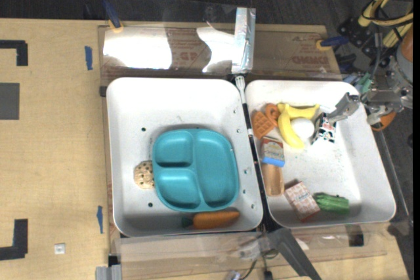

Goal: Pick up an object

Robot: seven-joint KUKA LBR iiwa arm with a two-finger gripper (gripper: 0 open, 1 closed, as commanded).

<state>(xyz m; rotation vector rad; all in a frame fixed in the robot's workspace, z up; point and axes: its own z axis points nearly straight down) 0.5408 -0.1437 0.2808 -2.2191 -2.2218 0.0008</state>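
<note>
Camera view showed the gripper (330,116) just right of the banana (289,121), finger state impossible to tell.

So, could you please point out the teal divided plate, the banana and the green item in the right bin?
Teal divided plate (195,168): camera view, on the ridge between compartments.
Banana (287,126): camera view, mid-curve of the peel.
Green item (331,202): camera view, its middle.

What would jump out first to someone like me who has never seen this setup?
Most likely the big teal divided tray filling the middle of the left bin, with a cookie at its left edge and an orange carrot below it. Next, the yellow banana in the right bin, where the arm's pincer reaches in from the right.
</note>
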